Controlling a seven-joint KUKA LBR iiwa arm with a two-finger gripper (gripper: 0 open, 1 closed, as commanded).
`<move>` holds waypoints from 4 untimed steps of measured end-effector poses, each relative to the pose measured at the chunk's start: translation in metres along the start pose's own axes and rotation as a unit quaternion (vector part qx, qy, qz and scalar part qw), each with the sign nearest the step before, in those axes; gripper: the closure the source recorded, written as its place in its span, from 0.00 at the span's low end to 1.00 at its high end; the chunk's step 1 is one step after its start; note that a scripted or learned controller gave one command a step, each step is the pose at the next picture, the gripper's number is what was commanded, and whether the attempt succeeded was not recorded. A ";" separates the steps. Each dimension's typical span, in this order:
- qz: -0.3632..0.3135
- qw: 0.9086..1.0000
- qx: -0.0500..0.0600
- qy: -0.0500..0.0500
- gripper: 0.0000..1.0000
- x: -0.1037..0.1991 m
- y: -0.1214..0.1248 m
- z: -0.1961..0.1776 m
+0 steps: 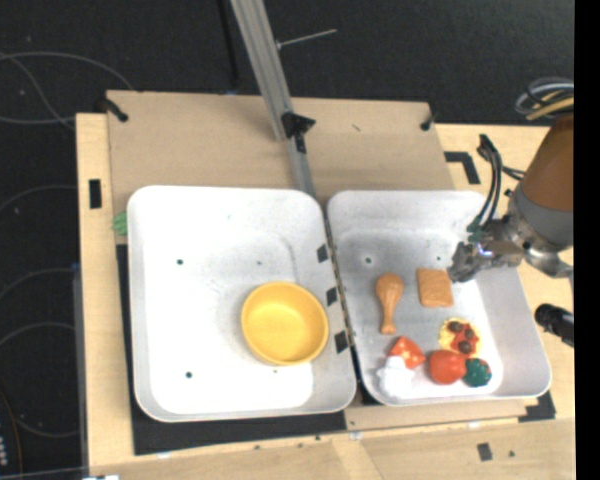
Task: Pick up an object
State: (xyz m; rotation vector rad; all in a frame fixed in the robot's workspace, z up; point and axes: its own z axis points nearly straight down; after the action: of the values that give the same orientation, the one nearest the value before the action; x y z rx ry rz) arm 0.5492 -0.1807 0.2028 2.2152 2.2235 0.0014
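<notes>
In the right bin point(380, 218), the claw point(467, 261) hangs near the right wall, just beside a tan cracker-like square point(435, 288); whether it is open or closed, I cannot tell. A toy drumstick point(388, 301) lies left of the square. The left bin point(160, 268) holds a yellow bowl point(284, 323).

Your tan bench point(210, 143) carries two shallow white bins touching side by side: left bin point(180, 238) at 9 o'clock, right bin point(400, 223) at 3 o'clock.
</notes>
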 end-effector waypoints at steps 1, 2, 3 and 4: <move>0.000 1.000 0.000 0.000 1.00 -0.006 0.004 -0.060; -0.001 1.000 0.001 0.000 1.00 0.039 -0.005 -0.065; -0.001 1.000 0.001 0.001 1.00 0.093 -0.012 -0.050; -0.001 1.000 0.001 0.001 1.00 0.145 -0.019 -0.037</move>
State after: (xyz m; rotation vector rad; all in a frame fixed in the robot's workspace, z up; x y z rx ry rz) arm 0.5296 -0.0358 0.2397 2.2149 2.2282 0.0001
